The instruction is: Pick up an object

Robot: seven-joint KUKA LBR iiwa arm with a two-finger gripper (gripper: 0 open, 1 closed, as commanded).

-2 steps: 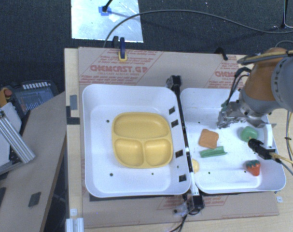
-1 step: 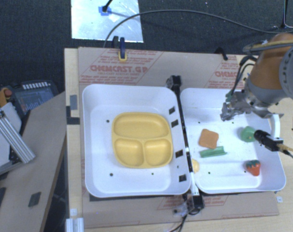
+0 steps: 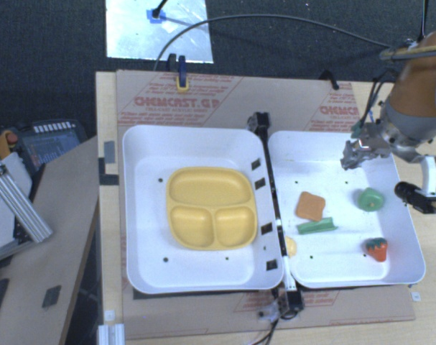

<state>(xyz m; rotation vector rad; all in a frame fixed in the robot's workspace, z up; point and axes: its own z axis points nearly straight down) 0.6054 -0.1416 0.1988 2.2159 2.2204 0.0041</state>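
We see two shallow white plastic bins set side by side on a cardboard-covered worktop (image 3: 203, 92). The left bin (image 3: 142, 192) holds a yellow three-compartment plastic tray (image 3: 209, 207), lying flat near its middle. The right bin (image 3: 404, 264) holds several small things: an orange flat square piece (image 3: 310, 207) near the middle, a long green bar-shaped piece (image 3: 316, 226) just below it and almost touching, a round green toy vegetable (image 3: 370, 199) toward the right wall, and a small red-orange toy with a green top (image 3: 376, 249) near the lower right corner. A small pale yellow piece (image 3: 291, 247) lies against the divider at the right bin's left edge.

The grey arm with its orange band (image 3: 419, 70) reaches in from the right. Its pincer (image 3: 352, 154) sits over the upper part of the right bin, well apart from the orange square and up-left of the round green vegetable. We see nothing between its fingers, and we cannot tell whether they stand apart or together. All the small things lie on the bin floor.
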